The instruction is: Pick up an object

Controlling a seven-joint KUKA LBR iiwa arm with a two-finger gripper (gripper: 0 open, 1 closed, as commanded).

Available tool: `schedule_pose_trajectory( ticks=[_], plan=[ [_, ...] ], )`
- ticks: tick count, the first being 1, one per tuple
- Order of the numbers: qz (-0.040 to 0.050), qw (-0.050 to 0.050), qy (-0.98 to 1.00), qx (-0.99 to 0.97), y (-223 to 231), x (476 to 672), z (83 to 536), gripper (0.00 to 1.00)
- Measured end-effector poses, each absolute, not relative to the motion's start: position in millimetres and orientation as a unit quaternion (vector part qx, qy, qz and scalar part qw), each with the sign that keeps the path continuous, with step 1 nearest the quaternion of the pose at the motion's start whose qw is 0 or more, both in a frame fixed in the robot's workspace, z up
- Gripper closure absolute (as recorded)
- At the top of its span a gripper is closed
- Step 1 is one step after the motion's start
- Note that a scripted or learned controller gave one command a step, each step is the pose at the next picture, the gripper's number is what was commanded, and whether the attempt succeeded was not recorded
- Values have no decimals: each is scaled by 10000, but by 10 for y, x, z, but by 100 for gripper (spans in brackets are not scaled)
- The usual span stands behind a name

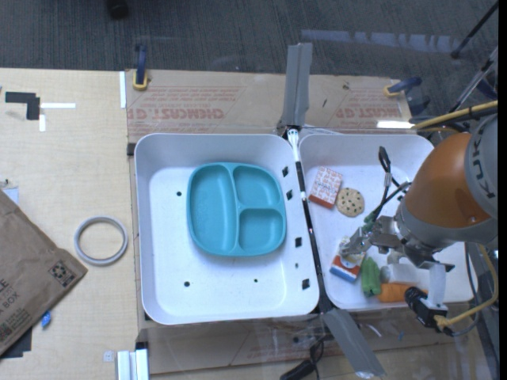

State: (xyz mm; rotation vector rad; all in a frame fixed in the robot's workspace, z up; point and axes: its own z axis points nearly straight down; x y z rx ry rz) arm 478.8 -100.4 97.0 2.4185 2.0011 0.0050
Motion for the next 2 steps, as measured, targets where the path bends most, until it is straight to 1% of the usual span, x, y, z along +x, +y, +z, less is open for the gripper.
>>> schedule_pose_trajectory(
  ticks=[1, 2],
  plan=[
    [29, 26, 6364, 7713, -1003, 4805, 1063, 100],
    [28, 24, 6366, 7712, -1003, 4805, 1064, 0]
  ],
)
